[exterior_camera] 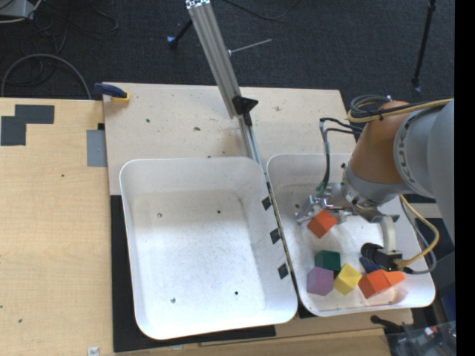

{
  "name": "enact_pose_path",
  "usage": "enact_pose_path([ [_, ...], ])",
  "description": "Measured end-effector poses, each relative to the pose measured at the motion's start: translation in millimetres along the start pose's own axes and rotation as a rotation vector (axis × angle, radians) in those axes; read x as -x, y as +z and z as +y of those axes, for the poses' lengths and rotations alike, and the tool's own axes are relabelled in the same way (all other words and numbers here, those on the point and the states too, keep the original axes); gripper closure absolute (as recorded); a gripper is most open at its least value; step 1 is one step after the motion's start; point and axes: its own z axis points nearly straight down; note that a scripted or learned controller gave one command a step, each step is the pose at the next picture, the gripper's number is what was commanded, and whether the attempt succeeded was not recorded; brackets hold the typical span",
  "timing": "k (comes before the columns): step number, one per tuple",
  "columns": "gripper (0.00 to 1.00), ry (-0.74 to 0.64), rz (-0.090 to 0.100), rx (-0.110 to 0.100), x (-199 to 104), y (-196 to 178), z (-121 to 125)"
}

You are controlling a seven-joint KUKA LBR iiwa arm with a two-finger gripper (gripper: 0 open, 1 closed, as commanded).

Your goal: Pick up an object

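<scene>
My gripper (320, 212) hangs over the upper middle of the right bin (297, 170), reaching in from the right below the orange wrist band. A tilted orange-red block (322, 224) sits between its metal fingertips, and the gripper is shut on it. The block appears slightly raised above the bin floor. Lower in the same bin lie a green block (327, 260), a purple block (320, 281), a yellow block (347, 279), an orange block (379, 282) and a dark blue piece (370, 261).
The left bin (133, 199) stands beside the right one, sharing a middle wall with black clips (273, 235). A slanted aluminium rail (220, 58) comes down to the back of that wall. Cables hang near the arm's wrist (326, 154).
</scene>
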Motion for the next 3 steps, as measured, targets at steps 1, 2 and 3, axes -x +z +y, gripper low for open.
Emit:
enact_pose_path([
  [1, 1.00, 0.005, 0.002, -0.002, 2, -12, 0],
  [2, 0.00, 0.007, 0.002, -0.003, 2, -11, 0],
  [3, 0.00, 0.002, -0.002, 0.002, -23, -3, -15],
])
